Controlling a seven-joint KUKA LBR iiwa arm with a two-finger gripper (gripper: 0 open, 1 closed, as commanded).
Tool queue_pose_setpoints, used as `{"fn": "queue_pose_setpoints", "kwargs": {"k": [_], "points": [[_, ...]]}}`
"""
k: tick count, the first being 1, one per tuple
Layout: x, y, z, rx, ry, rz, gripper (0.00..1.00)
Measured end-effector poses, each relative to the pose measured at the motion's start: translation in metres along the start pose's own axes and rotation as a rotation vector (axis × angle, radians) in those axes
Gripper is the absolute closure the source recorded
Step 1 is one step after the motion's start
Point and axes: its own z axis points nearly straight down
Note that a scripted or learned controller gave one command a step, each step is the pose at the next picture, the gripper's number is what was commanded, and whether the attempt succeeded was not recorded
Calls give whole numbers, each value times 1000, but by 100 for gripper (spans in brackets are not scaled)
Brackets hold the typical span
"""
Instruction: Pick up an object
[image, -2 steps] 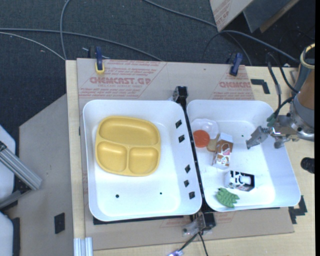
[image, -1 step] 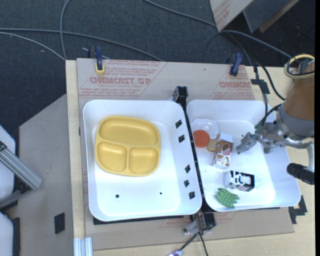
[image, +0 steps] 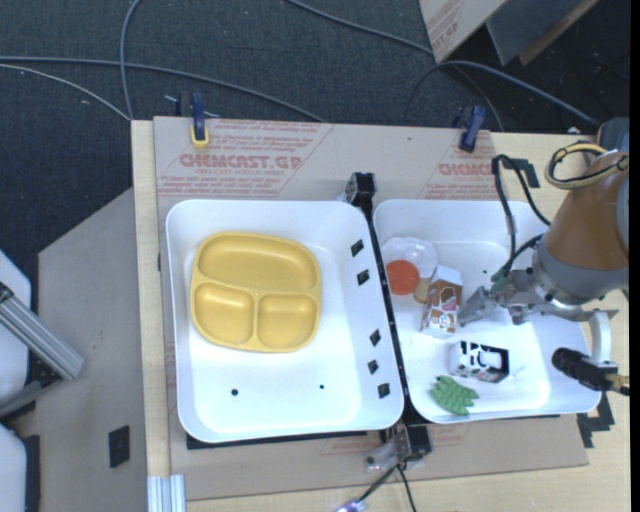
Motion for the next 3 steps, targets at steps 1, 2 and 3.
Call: {"fn": "queue_pose_setpoints", "kwargs": {"k": [1, 2, 3], "points": [[1, 1, -12, -3, 0, -2, 100], [-2, 1, -76, -8, -3, -3, 100], [-2, 3, -129, -10, -4, -4, 100]]}}
